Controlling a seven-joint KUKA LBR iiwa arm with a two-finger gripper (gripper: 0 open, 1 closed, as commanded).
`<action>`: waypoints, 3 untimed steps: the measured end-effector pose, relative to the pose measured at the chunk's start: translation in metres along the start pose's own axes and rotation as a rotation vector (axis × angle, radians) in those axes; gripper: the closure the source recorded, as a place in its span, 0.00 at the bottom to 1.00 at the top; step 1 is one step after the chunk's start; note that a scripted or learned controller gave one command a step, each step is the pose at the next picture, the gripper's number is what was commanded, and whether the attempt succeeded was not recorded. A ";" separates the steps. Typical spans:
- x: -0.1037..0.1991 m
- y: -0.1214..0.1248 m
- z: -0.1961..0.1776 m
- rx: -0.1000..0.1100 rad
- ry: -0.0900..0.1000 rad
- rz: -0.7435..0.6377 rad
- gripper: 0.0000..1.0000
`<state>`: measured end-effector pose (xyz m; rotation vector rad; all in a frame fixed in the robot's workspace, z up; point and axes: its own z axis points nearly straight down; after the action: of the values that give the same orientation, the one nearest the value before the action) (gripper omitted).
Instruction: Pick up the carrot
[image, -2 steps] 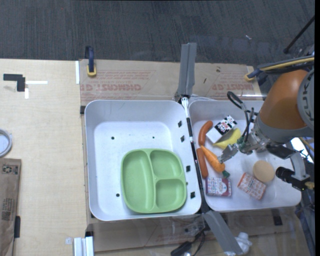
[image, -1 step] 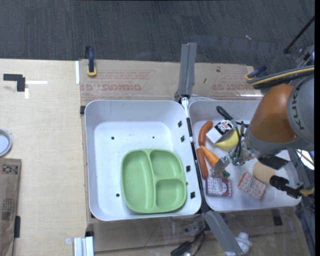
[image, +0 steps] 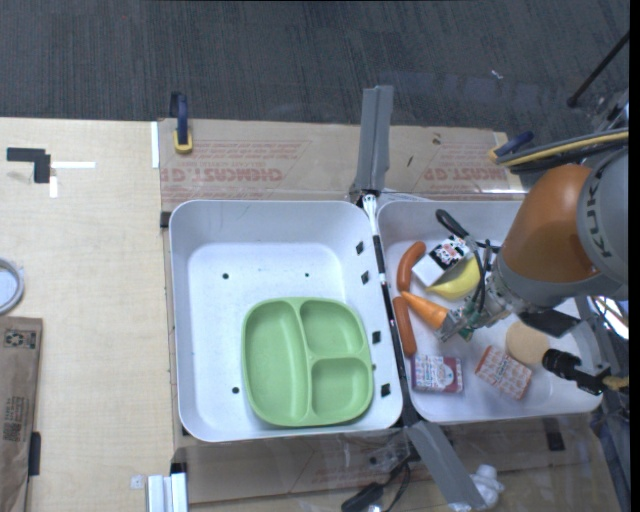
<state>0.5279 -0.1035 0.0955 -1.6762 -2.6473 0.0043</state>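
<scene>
Dark carpet up top, and on our wooden table (image: 90, 290) sit two white bins. The left bin (image: 200, 300) holds a green divided plate (image: 305, 360). In the right bin (image: 560, 400) the carrot (image: 426, 308) lies near the left wall, just under a banana (image: 456, 282). The pincer (image: 468, 318) sits right at the carrot's thick end; whether it's wide or narrow, we can't tell.

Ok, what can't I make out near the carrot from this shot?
- Gripper: too small and cluttered in the camera view to tell its state or whether it touches the carrot.
- Right bin: the arm hides its right part.
- Banana: right end hidden by the arm.
- Packets: print too small to read.
</scene>
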 end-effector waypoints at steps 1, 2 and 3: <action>0.074 0.013 -0.093 -0.003 -0.004 0.142 1.00; 0.074 0.013 -0.093 -0.003 -0.004 0.142 0.00; -0.013 0.024 -0.031 -0.003 -0.004 0.148 0.00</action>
<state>0.5551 -0.1052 0.1258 -1.8701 -2.5206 0.0055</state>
